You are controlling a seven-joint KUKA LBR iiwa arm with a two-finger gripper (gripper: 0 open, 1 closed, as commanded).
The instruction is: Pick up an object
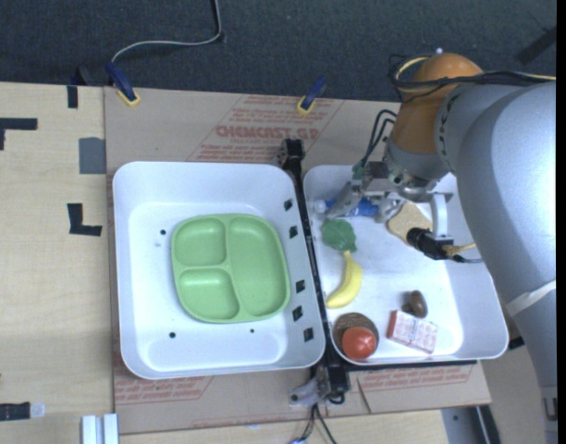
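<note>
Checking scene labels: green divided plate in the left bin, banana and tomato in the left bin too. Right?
Not quite. The green divided plate is in the left bin, but the banana and tomato lie in the right bin, as the camera view shows.

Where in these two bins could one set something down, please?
The left white bin has bare floor around the green divided plate. The right white bin is crowded: the yellow banana, red tomato, red-and-white packet, and the end effector.
</note>
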